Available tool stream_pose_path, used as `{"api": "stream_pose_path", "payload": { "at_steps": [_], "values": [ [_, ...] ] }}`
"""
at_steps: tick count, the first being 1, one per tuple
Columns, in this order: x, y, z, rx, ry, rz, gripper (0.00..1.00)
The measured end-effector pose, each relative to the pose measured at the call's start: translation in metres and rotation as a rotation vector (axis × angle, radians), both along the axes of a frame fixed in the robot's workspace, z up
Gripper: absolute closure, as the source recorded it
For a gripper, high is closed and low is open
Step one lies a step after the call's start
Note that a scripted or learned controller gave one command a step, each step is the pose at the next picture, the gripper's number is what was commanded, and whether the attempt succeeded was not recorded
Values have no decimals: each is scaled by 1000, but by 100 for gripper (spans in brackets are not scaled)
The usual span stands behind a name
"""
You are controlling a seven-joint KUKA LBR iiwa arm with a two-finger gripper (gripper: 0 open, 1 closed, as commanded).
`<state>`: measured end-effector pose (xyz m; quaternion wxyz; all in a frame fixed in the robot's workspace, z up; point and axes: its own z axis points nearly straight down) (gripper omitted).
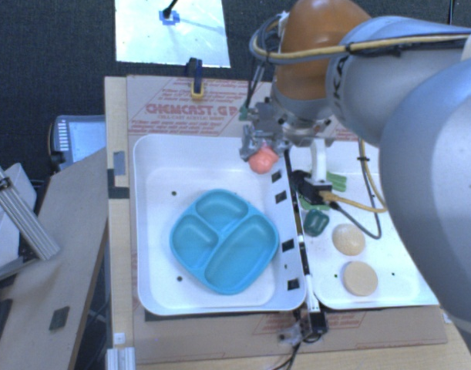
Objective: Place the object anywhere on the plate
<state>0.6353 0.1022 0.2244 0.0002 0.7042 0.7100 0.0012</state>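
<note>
Two shallow white bins are seen side by side on the bench, the left bin (154,206) bearing a blue divided plate (223,241) that lies tilted in its lower middle part. The grey arm (420,106), with its orange band (320,21) above the wrist, is reached in from the right and is held over the upper edge of the divider between the bins. The gripper (258,151) is pointed downward at the upper right corner of the left bin, and a small salmon-pink rounded object (262,161) is seen right at its tip, apparently gripped between the fingers, though the contact itself is too small to be made out with certainty. The object is located above and to the right of the plate, well apart from it, near the row of black clips along the divider. In the right bin (389,284) a dark green item (316,222) is found close to the divider, a pale green piece (335,181) is seen further up, and two round beige pieces (348,240) and (360,278) are laid below, one just beneath the other. A yellow cable (358,206) is draped across the right bin.
</note>
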Motion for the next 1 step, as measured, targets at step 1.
{"api": "stream_pose_path", "payload": {
  "at_steps": [1],
  "values": [
    [5,41,-8,-1,0,-2,100]
  ]
}}
